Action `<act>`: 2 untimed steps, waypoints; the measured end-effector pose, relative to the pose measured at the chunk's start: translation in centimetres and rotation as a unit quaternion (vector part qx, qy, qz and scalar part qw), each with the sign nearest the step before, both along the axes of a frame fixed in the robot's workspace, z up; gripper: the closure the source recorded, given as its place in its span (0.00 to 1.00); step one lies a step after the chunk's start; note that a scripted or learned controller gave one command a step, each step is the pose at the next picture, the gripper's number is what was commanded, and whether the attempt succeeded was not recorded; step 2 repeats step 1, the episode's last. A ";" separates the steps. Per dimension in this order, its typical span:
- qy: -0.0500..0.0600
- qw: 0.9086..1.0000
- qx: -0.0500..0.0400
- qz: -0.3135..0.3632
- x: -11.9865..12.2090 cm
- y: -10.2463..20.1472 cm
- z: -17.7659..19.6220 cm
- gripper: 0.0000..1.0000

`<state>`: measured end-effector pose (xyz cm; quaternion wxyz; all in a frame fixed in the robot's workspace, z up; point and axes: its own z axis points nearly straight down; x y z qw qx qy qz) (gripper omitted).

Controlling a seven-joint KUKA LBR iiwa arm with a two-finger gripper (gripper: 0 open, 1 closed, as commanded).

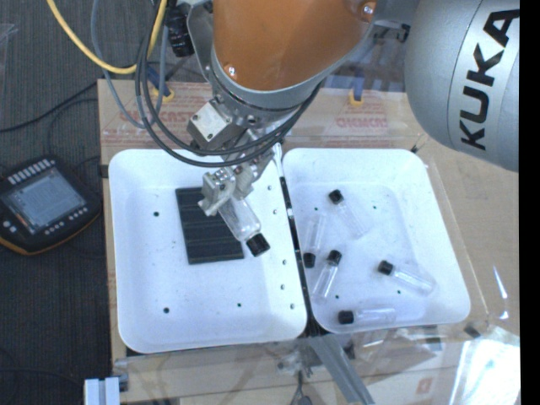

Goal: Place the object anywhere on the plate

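A dark ribbed rectangular plate lies flat in the left white bin. My gripper hangs over the plate's upper right corner, shut on the top end of a clear vial. The vial slants down to the right. Its black cap sits just past the plate's right edge, near the bin floor. I cannot tell whether the cap touches the bin. The orange band of the arm hides the far part of the left bin.
The right bin holds several clear vials with black caps, such as one vial and another vial. A raised rim divides the bins. A teach pendant lies left of the bench, and cables hang behind.
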<state>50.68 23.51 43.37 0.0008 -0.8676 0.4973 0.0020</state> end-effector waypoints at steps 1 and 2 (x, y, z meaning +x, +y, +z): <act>0.000 0.988 0.001 0.153 7.5 -0.1 -0.1 1.00; 0.000 0.988 0.001 0.153 7.5 -0.1 -0.1 1.00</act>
